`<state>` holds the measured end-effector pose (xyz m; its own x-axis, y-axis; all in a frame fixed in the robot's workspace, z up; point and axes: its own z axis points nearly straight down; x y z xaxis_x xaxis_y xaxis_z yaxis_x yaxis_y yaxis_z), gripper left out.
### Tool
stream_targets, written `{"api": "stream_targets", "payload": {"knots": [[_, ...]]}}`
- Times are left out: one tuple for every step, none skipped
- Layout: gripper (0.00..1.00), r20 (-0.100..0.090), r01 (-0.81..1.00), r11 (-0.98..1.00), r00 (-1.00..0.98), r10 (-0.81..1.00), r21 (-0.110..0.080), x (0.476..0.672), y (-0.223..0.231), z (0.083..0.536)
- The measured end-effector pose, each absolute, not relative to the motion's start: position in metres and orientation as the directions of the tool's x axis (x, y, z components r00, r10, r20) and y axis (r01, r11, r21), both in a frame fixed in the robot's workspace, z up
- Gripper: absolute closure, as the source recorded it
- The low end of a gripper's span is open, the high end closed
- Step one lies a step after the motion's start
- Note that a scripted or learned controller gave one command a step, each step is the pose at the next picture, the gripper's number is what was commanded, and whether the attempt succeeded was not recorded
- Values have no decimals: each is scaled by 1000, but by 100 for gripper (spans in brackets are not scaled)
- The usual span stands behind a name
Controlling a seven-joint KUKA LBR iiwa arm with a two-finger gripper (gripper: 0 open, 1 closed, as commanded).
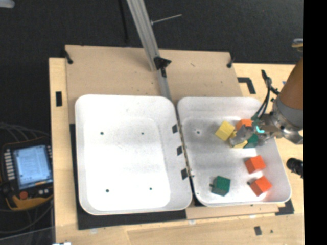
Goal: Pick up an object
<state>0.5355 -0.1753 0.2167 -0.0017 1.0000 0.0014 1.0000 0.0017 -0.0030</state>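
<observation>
No readable labels from my feed. The right bin [204,194] has a yellow block [224,130], two orange blocks [254,164] [260,186] and a green block [220,185]. My gripper [249,137] sits low beside the yellow one among small pieces; it's too blurry to say whether anything is grasped.

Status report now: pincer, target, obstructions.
Pincer low in right bin, among clustered blocks. Yellow block beside it. Grip unconfirmed. Green block and two orange blocks apart.
</observation>
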Motion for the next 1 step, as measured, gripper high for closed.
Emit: {"api": "stream_targets", "payload": {"knots": [[0,0,1000,1,-1,1000,2,536,-175,219]]}}
